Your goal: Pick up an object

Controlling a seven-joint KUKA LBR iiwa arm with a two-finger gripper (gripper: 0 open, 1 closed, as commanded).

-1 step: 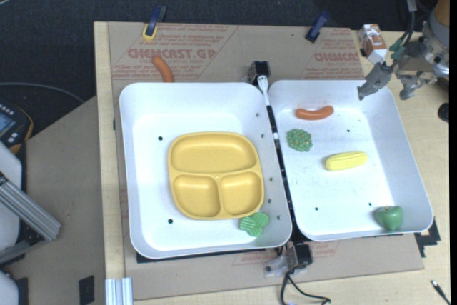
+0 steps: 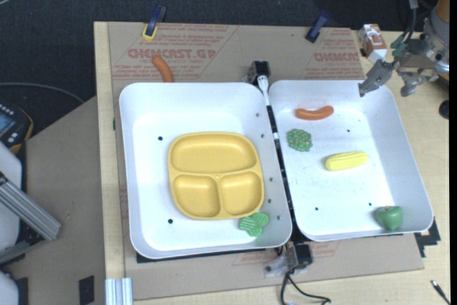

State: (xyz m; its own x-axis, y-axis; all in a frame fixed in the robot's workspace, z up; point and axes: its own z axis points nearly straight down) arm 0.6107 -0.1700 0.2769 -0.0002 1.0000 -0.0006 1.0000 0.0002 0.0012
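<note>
- A glossy yellow three-compartment plate (image 2: 215, 175) lies in the left bin (image 2: 143, 118), with a ridged green piece (image 2: 253, 224) touching its near right corner.
- In the right bin (image 2: 407, 153) lie a smooth orange sausage (image 2: 314, 112), a knobbly green broccoli (image 2: 299, 140), a yellow corn cob (image 2: 346, 161) and a green pepper (image 2: 389, 217).
- Both bins sit on a brown cardboard sheet (image 2: 214, 50) on the worktop; dark carpet lies beyond.
- The pincer (image 2: 391, 75) hovers over the right bin's far right corner, fingers spread wide, holding nothing.
</note>
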